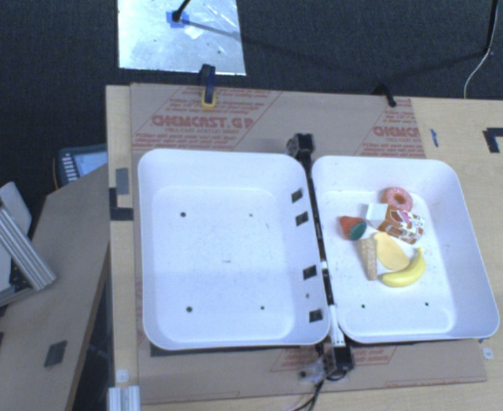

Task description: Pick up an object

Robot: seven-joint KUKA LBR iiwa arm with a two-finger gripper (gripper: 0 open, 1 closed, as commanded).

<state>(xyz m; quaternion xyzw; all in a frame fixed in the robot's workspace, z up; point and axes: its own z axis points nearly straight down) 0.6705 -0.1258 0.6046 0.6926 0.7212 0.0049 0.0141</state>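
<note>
While I cannot tell from my feed whether the gripper is spread or pressed together, and so can place nothing against it, the things to pick are plain enough: a small heap in the right bin [474, 255]. I make out a pink doughnut [396, 199], a banana [404, 272], a red and green piece [351, 227] and a tan cone-like stick [368, 257], all touching or overlapping. A yellow wedge [392, 251] is partly covered, and a white block [376, 212] is too blurred to name. The left bin [225, 247] sits just beside, on the tabletop [457, 118].
</note>
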